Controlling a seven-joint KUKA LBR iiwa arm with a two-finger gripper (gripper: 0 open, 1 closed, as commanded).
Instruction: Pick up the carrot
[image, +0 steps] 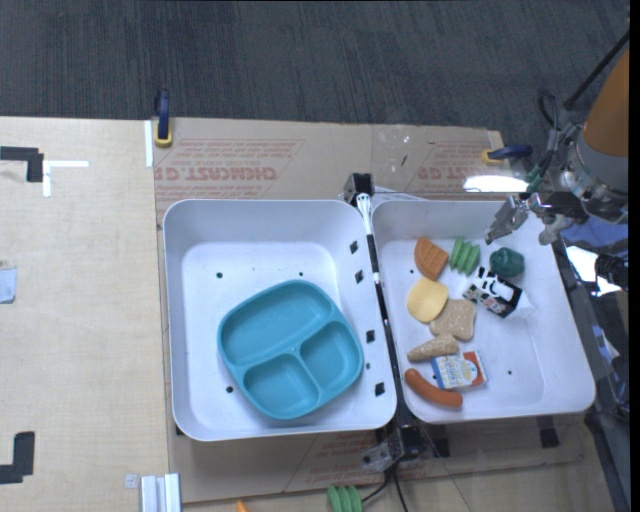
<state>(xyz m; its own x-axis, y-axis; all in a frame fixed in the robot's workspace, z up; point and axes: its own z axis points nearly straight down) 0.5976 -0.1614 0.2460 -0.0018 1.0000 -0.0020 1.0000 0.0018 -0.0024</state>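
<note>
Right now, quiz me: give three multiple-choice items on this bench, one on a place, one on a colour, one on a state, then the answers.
1. Where does the carrot lie?
A. in the left bin
B. in the right bin
C. on the bench

2. What colour is the divided plate?
A. blue
B. red
C. yellow

3. How does the gripper stand to the carrot?
A. clamped on it
B. lifting it
C. apart from it, above the right bin's far corner

Answers: 1 B, it lies near the top of that bin beside the green beans. 2 A, it is light blue in the left bin. 3 C, white floor shows between them.
</note>
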